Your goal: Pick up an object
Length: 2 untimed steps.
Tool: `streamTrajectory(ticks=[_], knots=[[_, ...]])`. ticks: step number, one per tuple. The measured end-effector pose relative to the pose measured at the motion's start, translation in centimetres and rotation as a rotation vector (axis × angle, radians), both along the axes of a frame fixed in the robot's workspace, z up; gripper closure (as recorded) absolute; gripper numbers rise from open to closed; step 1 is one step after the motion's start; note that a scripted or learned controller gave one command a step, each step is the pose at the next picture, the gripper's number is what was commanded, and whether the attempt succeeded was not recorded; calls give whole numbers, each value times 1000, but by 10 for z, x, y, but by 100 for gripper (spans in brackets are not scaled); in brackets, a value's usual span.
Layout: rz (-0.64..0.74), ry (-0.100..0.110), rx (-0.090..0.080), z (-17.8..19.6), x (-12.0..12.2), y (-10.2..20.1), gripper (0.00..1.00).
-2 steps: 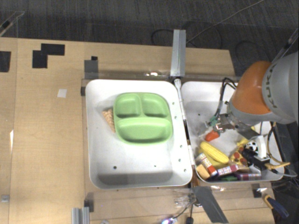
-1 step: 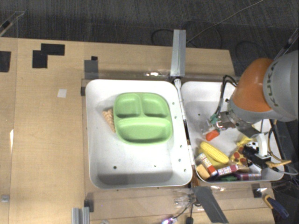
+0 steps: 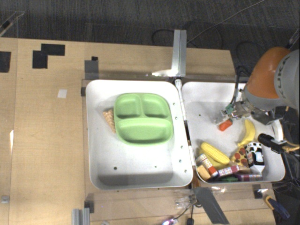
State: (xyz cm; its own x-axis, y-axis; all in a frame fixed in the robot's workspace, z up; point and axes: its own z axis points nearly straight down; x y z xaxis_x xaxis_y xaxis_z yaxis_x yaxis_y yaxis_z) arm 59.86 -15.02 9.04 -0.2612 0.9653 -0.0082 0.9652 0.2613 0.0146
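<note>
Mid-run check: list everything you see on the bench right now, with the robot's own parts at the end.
Bins: 2, white, side by side; left bin, right bin.
Divided plate: 1, green, centre of left bin.
Tan item: 1, left bin, partly under the plate's left edge.
Small orange piece: 1, right bin, just below the gripper.
Banana: 1, yellow, right bin's right side.
Corn cob: 1, yellow, right bin's lower part.
Mixed small items: number unclear, right bin's bottom edge.
Arm: 1, grey with orange band, right.
Gripper: 1, over right bin.

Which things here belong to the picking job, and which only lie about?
Job: gripper; small orange piece just below it; banana; corn cob; right bin.
Lying about: green divided plate; left bin.
</note>
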Motion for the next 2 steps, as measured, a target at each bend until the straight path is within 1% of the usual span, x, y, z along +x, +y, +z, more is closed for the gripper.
streamTrajectory(ticks=[1, 2], knots=[[-111, 8, 5, 133, 25, 69, 100], [-207, 9, 6, 236, 24, 91, 100]])
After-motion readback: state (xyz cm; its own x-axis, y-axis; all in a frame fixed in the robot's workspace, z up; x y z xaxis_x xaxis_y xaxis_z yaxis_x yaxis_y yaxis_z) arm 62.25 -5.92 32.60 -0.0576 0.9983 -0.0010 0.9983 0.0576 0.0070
